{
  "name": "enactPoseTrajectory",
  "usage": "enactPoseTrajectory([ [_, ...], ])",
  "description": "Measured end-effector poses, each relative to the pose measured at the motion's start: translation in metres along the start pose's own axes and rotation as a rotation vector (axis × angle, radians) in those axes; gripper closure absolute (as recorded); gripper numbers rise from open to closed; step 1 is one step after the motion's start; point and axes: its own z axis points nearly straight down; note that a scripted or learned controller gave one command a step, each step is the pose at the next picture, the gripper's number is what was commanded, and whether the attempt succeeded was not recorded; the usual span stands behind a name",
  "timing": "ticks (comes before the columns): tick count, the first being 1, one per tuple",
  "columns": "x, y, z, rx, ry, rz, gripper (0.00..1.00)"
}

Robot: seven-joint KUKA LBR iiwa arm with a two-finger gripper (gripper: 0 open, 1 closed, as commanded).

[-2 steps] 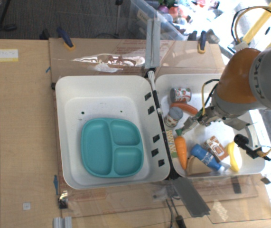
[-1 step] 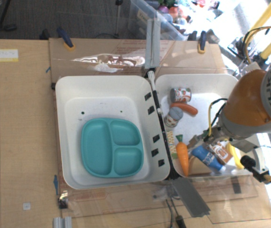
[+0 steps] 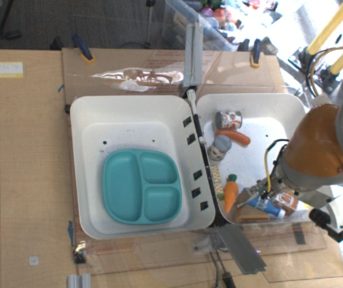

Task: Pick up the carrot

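Toward the near left corner of the right bin (image 3: 291, 110) we find the carrot (image 3: 230, 194), lying free on the white floor just beside the divider between the two bins. Its long axis runs roughly from twelve to six o'clock, green top at twelve, orange body tapering toward six. Our gripper (image 3: 260, 191) sits at about three o'clock from the carrot, near it but apart, low over a clutter of packets (image 3: 273, 206) at the bin's near edge. Whether it is open or closed we cannot tell, since the arm's orange band (image 3: 318, 143) and wrist crowd that spot. We judge the coming move must carry the gripper toward nine o'clock and square it across the carrot's width.
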Motion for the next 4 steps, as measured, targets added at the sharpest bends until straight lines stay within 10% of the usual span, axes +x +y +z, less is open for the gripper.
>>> enactPoseTrajectory([
  [1,-0.004,0.002,-0.013,-0.010,-0.008,0.005,1.00],
  [2,0.011,0.099,-0.093,0.017,0.008,0.264,1.00],
  [3,0.049,0.163,-0.092,0.019,0.005,0.523,1.00],
  [4,0.115,0.154,-0.072,0.005,0.014,0.652,1.00],
])
